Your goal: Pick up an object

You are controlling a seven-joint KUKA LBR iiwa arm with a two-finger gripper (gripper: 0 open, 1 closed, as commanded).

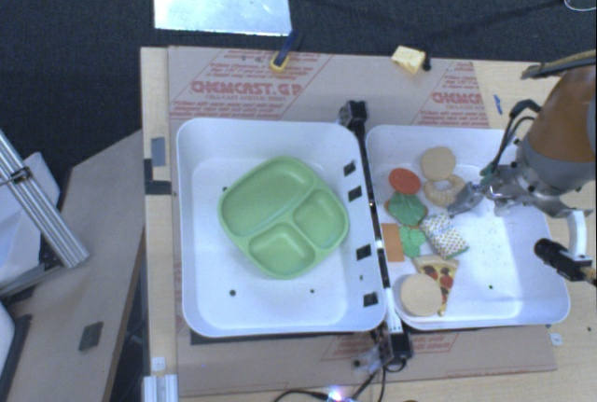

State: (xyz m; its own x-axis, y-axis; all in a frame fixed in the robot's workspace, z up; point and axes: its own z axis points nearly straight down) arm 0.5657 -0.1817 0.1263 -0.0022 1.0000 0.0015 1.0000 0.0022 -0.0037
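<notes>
Two white bins (pixel 280 141); one green tray (pixel 283 216); about eight toy foods (pixel 424 228) clustered; one arm (pixel 564 134).

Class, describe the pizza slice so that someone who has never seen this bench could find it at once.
Find the right bin, the one holding toy food. Look along its near edge, beside the divider between the bins. The pizza slice lies there against a round tan bun; it alone is a wedge with red spots.

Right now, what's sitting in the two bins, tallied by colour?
Green: 2, the divided plate in the left bin and a leafy piece in the right bin
Red: 1
Tan or beige: 3
Orange: 1
Patterned: 1
Pizza slice: 1
Total: 9
</notes>
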